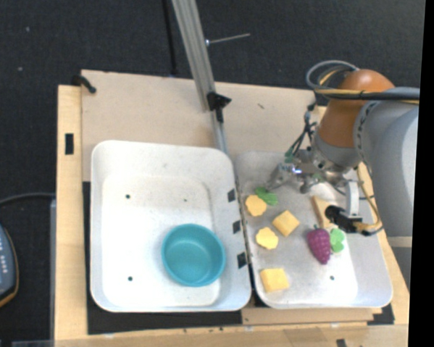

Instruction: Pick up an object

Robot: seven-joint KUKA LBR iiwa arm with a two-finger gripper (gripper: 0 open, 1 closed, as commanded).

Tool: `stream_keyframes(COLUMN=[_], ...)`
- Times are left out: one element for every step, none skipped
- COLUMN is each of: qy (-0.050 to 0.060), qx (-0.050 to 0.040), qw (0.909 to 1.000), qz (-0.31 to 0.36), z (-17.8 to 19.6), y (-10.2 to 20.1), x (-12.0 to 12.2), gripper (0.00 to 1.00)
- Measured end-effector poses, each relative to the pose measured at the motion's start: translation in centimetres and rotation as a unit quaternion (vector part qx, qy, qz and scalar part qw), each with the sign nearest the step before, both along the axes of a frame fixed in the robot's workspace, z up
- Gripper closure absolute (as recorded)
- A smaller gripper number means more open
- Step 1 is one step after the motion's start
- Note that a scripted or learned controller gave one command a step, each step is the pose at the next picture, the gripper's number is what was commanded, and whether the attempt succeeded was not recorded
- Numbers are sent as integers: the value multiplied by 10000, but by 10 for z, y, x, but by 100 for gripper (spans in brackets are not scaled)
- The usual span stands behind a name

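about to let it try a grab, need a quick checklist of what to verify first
1. Objects in reach in the right bin: ok, yellow blocks, purple grapes and a green piece lie there.
2. Gripper over the right bin: ok, near its far edge.
3. Fingers free of any object: cannot tell, too small and blurred.
4. Room around a target: ok for the near yellow block, it lies apart; not ok for the grapes, touching the green piece.
5. Left bin: ok, blue bowl sits well away.
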State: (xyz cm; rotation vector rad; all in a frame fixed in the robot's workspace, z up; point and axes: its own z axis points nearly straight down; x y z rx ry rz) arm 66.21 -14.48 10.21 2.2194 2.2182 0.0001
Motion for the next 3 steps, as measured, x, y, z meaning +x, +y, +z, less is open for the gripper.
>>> stream_keyframes(qy=[-22,-17,3], qx=[-4,11,10], qw=[10000,10000,10000], qz=[-1,1,13], z=[12,59,100], y=[-1,3,1], x=[1,-3,-3], gripper=[100,100,100])
